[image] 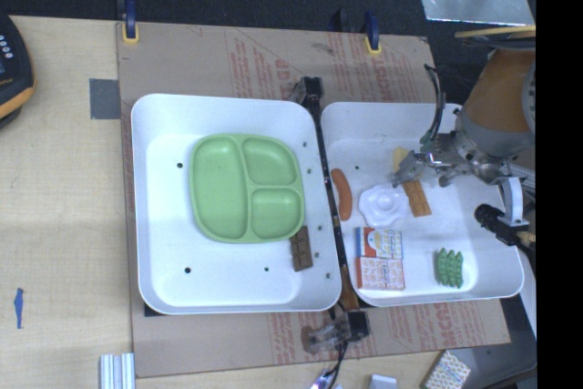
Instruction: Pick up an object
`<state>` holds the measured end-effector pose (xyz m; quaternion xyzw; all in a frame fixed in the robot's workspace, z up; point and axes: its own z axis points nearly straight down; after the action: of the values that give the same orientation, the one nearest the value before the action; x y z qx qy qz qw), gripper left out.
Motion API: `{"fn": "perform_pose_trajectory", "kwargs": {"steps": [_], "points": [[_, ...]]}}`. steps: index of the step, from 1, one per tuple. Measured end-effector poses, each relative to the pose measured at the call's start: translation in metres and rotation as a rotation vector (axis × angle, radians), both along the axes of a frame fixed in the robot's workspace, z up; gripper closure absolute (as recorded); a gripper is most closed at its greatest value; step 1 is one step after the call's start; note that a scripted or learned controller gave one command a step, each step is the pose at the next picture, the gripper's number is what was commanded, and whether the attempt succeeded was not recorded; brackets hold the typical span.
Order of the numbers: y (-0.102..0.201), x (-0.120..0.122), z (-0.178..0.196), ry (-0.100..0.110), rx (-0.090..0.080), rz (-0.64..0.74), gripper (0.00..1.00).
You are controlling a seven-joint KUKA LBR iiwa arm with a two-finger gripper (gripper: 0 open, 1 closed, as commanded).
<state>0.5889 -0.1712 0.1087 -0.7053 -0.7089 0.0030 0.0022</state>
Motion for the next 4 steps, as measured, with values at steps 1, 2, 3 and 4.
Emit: {"fn": "perform_pose_trajectory", "kwargs": {"steps": [1,2,3,4], "points": [[0.013,0.025,-0.018,-0.006,0.000,0.003,0.00],[-0.043,-0.005,0.019,-0.007,-0.002,-0.006,0.00],[-0.001,-0.024,0.026,-0.001,0.003,0.002,0.00],[-0.004,-0.001,-0.019,-0.005,-0.001,0.002,0.00]]}}
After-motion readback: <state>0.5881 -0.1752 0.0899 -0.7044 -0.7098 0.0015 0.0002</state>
